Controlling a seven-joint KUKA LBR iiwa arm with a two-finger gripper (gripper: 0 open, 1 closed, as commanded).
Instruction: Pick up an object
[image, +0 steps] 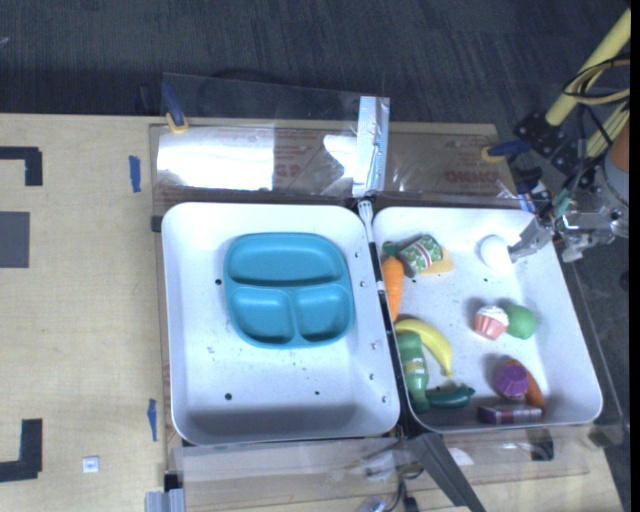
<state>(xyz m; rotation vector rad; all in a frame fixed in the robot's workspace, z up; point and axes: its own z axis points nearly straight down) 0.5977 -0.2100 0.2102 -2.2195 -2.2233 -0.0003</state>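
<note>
My gripper (528, 241) hangs over the upper right corner of the right bin (575, 330), reaching in from the right edge. Its tip is right beside a small white round object (491, 249), touching it or nearly so. Lower in that bin lie a pink cupcake toy (490, 321) and a green ball (521, 321) side by side. A purple toy (511, 378) sits near the lower right corner. Along the bin's left side are an orange carrot (392, 283), a green and red can (422, 253), a yellow banana (428, 340) and a green bottle (413, 366).
The left bin (190, 330) holds a blue divided plate (289, 288). A clear plastic sheet (270, 150) stands behind the bins. Cables and the arm's wrist (585, 215) crowd the upper right. A dark flat bar (508, 412) lies along the right bin's front wall.
</note>
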